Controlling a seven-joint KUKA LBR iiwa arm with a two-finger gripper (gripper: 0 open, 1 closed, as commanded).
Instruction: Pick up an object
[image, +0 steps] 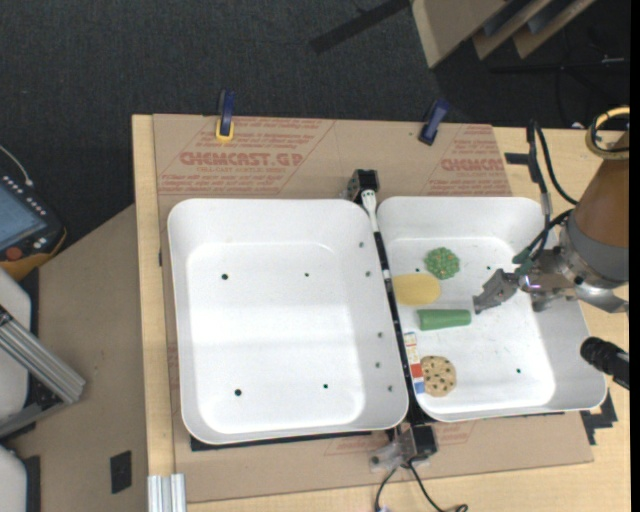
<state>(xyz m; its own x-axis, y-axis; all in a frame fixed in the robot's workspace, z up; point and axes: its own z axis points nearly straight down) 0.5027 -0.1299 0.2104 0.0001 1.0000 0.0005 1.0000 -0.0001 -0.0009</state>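
Bench: a tan cardboard-covered bench (300, 150) printed with red lettering carries two shallow white bins side by side, pinned at its far edge by a blue-and-yellow clamp (226, 118) and a blue clamp (434, 120).
Left bin: the wide white plastic left bin (270, 410) shows a bare floor dotted with four small dark holes.
Right bin: the white plastic right bin (500, 405) holds four items toward its left half: a green bumpy round piece (442, 263) farthest back, a yellow oval piece (416, 289) just nearer and left of it, a green cylindrical stick (444, 319) lying flat nearer still, and a brown chip-studded cookie (437, 375) closest to the near rim.
Tool: the dark two-finger tool (492, 296) hangs low over the right bin, just right of the green stick and apart from it; nothing sits between its fingers, and whether they are apart or together cannot be told.
Arm: the grey arm with its orange band (605, 205) enters from the right, cut off by the frame.
Room: dark carpet (100, 70) lies beyond the bench; a black cable (415, 490) trails off its near edge.
Hard to read: a device at the left edge (20, 215) and beige shapes at the top right (480, 25) are cropped and unclear.
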